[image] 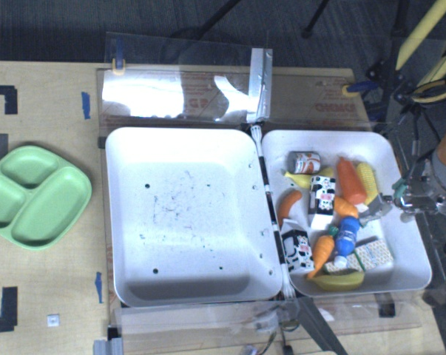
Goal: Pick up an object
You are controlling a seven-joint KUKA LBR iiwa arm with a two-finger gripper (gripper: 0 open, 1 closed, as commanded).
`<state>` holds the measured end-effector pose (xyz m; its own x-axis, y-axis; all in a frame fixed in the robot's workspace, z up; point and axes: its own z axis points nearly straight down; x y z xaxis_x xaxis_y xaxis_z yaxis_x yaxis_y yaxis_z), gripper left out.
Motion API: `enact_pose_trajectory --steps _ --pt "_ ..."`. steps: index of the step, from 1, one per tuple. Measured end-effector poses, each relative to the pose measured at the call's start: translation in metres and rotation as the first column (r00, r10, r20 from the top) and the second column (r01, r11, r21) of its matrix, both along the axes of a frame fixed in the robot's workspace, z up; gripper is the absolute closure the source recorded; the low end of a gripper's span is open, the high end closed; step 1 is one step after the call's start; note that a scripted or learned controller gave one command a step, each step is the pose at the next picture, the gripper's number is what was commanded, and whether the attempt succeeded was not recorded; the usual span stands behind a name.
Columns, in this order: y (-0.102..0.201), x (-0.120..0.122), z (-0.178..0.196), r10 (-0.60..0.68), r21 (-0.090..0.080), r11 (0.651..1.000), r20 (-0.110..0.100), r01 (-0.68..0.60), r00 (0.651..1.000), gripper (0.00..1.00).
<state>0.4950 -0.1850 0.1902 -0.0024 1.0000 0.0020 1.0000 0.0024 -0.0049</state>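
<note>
The right bin point(407, 268) holds a jumble of toy items. A small can point(304, 161) and a yellow banana point(302, 179) lie at its back. A red-orange pepper point(348, 180) rests beside a corn cob point(367, 180). Near the middle are a cow-print carton point(324, 195) and a blue bottle point(346, 236). A carrot point(322, 251) leans against the bottle, and a second cow-print carton point(299, 248) sits at the left. My gripper point(389, 203) reaches over the bin's right rim, just right of the pepper and corn and low over the pile. Nothing is visibly in its grasp.
The left bin point(186, 213) sits beside the full one, with a ridge between them. A green divided plate point(34, 197) lies on the bench at far left. A clear plastic panel point(178, 87) stands behind the bins. Cables and stands crowd the right side.
</note>
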Motion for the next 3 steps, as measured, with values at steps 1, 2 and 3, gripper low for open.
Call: enact_pose_trajectory --steps 1,2,3 --pt "0.000 0.000 0.000 0.000 0.000 1.000 0.000 0.000 1.000 0.00" --pt "0.047 0.039 -0.041 0.061 0.001 0.998 0.000 -0.061 0.998 0.00" --pt "0.031 0.075 -0.079 0.035 -0.002 0.999 0.014 -0.035 0.999 0.00"
